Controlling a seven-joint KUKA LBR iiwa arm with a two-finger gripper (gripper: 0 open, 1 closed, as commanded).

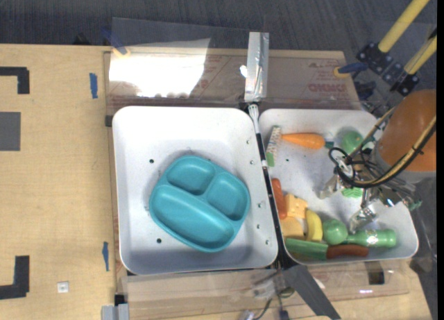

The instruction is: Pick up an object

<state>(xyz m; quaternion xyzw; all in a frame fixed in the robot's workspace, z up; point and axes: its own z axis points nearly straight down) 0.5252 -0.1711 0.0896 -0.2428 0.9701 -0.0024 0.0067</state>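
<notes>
My gripper (345, 202) hangs low over the right bin (305, 123), open, with one metal finger (330, 187) to the left and the other near the front. Bare bin floor lies between the fingers. Just in front of it sit a green pepper (336, 230), a pale green piece (379, 239) and a brown sausage (347, 250). A yellow banana (314, 225), an orange cheese block (294, 212) and a dark green cucumber (304, 247) lie to the front left. An orange carrot (302, 141) and a round green item (350, 139) rest at the back.
The left bin (132, 138) holds a teal divided plate (200, 202). The arm's orange band (409, 131) and black cables (354, 162) overhang the right bin's right side. A metal divider (256, 69) stands behind the bins.
</notes>
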